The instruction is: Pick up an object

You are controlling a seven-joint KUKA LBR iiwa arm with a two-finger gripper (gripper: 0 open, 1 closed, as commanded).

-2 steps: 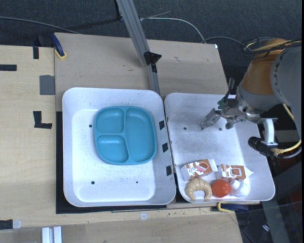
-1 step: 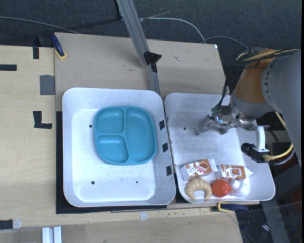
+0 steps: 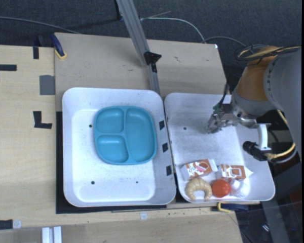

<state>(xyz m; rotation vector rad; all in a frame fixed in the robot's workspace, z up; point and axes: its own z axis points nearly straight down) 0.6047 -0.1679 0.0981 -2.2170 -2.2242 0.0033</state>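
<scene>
Far off to the gripper's left sits the pale wooden table (image 3: 20, 151), carrying the left shallow white plastic bin (image 3: 73, 186). In it lies a teal three-compartment plastic plate (image 3: 125, 134), flat and alone, well apart from the gripper; too broad and low to be an easy pinch, I'd say. A grey metal pole (image 3: 134, 27) slants down from the top and ends above the seam between the bins, up and to the gripper's left, clear of the work.

Now the right shallow white plastic bin (image 3: 192, 110), and here's the gripper (image 3: 214, 124), low over the bin's upper half with bare floor beneath it. Nothing shows between its fingers, and whether they are spread or pressed together I cannot tell; they blur into a dark cluster.

The likely targets are bunched below the gripper against the bin's near wall: a white-and-orange snack packet (image 3: 199, 168), a tan toy croissant (image 3: 198, 188) just below it, a round red tomato-like ball (image 3: 221, 188) touching the croissant's right side, and a second white-and-orange packet (image 3: 234, 172) above that. They're crowded together, so picking one risks nudging its neighbours, and the wall hems them in. The pick looks not yet begun. To the gripper's right rises the grey arm with its orange band (image 3: 253, 82).
</scene>
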